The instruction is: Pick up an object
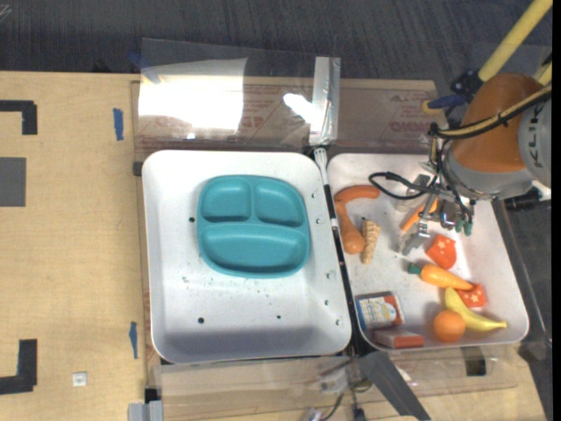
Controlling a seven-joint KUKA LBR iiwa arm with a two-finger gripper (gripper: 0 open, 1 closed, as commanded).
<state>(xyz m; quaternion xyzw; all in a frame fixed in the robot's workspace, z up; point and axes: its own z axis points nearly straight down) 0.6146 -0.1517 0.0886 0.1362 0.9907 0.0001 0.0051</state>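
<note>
The right bin holds several toy foods. Among them are a curved orange sausage, a beige bread piece, a red strawberry, a carrot, a banana, an orange and a small printed box. My gripper hangs low over the middle of this bin, between the bread piece and the strawberry, with cables around the wrist. Nothing shows plainly in its grasp. A small orange bit lies right beside it.
The left bin bears a teal divided plate. A clear plastic sheet stands behind the bins. The arm's orange band rises at the right, above the bin's far corner. A red piece lies at the right bin's front edge.
</note>
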